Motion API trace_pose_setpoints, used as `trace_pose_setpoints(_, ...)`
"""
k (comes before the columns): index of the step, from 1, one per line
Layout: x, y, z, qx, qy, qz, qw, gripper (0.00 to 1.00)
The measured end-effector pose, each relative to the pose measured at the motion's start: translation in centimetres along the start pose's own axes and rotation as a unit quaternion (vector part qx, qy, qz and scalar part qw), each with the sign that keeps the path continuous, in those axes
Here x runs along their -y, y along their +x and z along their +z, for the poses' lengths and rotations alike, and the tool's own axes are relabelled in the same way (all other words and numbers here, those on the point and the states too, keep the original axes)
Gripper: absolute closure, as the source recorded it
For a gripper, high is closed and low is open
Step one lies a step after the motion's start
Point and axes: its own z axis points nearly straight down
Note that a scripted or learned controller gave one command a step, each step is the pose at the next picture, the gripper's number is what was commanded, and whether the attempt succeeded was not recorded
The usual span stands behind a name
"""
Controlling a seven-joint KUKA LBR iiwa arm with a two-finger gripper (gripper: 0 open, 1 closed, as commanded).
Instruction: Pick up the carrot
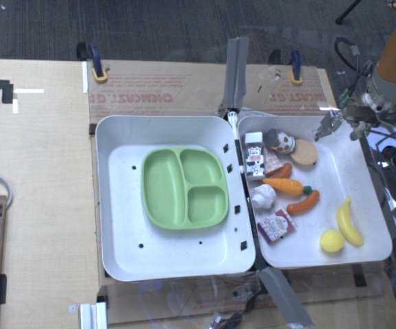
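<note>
Nearest the lens lies the front rim of the two white bins, and the carrot [284, 186] sits in the right bin [373, 204], well below and to the left of the claw [329, 125], untouched on the bin floor with its green tip pointing right. Judging by that gap, the approach step is in hand and no grasp is made yet: the claw hovers over the bin's upper right corner with nothing between its fingers, which look apart, though they are small and dim here. The next move calls for a travel down-left from the claw, a turn of the wrist so the jaws straddle the carrot across its narrow width, and a careful drop, since neighbours crowd it. Just beside the carrot, farther from the claw, is a white lump [263, 197]; below it a red sausage [303, 202] lies near its green tip; a second orange-red piece [280, 171] lies on the carrot's claw side. Counted in this bin: one carrot, one sausage, one banana [349, 222], one lemon [331, 241], one tan bun [304, 153], one small figure [281, 141], one white carton [253, 155], and one red packet [276, 226]. Far left of the claw, the left bin [116, 238] bears one green tray [184, 187] with three compartments. Both bins rest on the counter [33, 149].
</note>
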Motion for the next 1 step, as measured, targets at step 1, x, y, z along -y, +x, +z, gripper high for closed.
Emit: trace_pose_setpoints(1,2.25,3.78,4.87,0.000,0.000,-0.141,0.9900,0.00)
